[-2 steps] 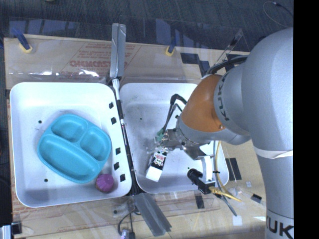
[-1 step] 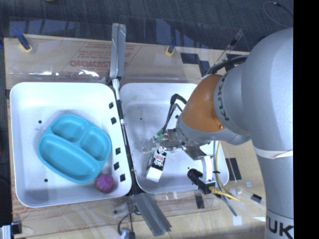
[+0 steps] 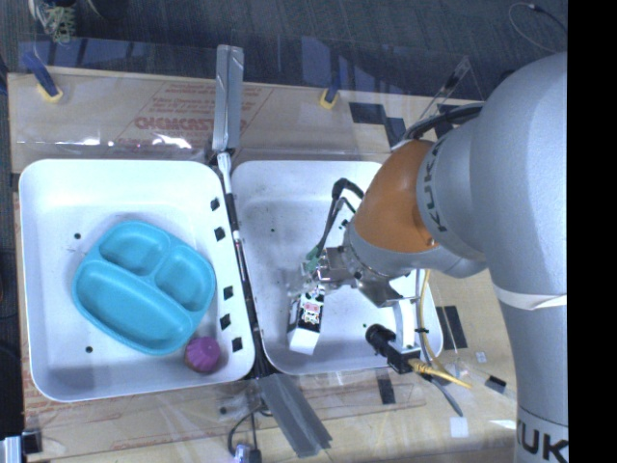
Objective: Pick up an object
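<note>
Jaws: state cannot be told; the gripper [image 3: 316,276] is small and partly hidden under the wrist. Arm [image 3: 482,181] enters from the right, orange band [image 3: 395,201] above the wrist, bent down over the right bin [image 3: 280,186]. Gripper sits near that bin's middle, pointing left. Carton [image 3: 307,321], white with dark print, lies just below the gripper, by the bin's near wall; contact unclear. Left bin [image 3: 48,191], left of the right bin: blue tray [image 3: 145,287] and purple ball [image 3: 203,354].
</note>
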Robot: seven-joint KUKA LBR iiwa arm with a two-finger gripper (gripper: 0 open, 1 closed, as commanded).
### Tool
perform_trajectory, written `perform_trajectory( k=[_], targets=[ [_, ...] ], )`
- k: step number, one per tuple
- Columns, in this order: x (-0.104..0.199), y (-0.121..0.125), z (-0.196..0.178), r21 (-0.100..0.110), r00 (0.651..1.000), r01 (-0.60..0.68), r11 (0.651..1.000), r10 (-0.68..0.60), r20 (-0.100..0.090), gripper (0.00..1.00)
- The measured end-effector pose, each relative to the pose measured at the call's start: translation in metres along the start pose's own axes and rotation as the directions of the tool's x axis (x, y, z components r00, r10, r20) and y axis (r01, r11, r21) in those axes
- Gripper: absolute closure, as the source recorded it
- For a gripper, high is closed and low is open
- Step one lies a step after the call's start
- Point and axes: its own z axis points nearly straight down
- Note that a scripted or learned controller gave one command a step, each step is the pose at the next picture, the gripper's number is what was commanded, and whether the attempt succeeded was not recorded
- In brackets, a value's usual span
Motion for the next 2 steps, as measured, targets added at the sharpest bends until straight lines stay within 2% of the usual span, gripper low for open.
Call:
perform_trajectory(
  k=[1, 2],
  targets=[
    [0.085, 0.027, -0.151, -0.002, 1.000, -0.001, 1.000, 0.001, 0.001, 1.00],
    [0.007, 0.047, -0.077, 0.002, 1.000, -0.007, 1.000, 0.007, 0.001, 1.00]
  ],
)
